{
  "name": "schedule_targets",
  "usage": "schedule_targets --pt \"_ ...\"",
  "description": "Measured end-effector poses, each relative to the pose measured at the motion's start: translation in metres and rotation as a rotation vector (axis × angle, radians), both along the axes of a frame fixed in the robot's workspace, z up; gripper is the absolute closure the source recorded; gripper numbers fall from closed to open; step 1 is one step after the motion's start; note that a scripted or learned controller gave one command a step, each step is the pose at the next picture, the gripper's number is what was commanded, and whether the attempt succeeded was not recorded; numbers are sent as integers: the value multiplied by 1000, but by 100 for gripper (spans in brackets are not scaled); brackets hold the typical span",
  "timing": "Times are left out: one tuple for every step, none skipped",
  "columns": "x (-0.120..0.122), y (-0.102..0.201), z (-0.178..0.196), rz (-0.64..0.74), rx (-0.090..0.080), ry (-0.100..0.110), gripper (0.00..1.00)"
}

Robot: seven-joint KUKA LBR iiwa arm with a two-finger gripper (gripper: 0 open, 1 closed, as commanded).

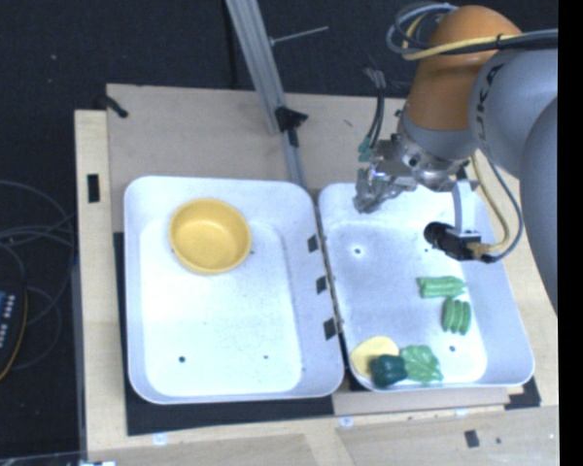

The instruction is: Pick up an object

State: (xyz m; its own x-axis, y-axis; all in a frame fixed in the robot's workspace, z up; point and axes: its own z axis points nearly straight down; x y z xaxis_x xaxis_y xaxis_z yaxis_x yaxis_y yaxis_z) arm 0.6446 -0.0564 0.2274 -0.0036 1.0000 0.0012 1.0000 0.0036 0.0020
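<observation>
A yellow bowl (211, 235) sits in the left bin (155, 289), toward its back left. The right bin (486, 357) holds several small items: a light green piece (440, 285) and a darker green piece (456, 315) at the right side, and at the front a yellow piece (369, 349), a dark green piece (389, 369) and a light green leafy piece (423, 362) close together. My gripper (371, 194) hangs over the back left corner of the right bin, well away from the items. Nothing shows between its fingers.
A grey metal post (257, 51) slants up from behind the bins. A black cable clip (447, 239) on the arm hangs over the right bin's back. Small black clips (324, 284) line the seam between the bins.
</observation>
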Motion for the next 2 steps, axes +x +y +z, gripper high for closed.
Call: schedule_targets --pt "-4 45 9 0 0 1 100" --pt "-17 101 2 0 0 2 100"
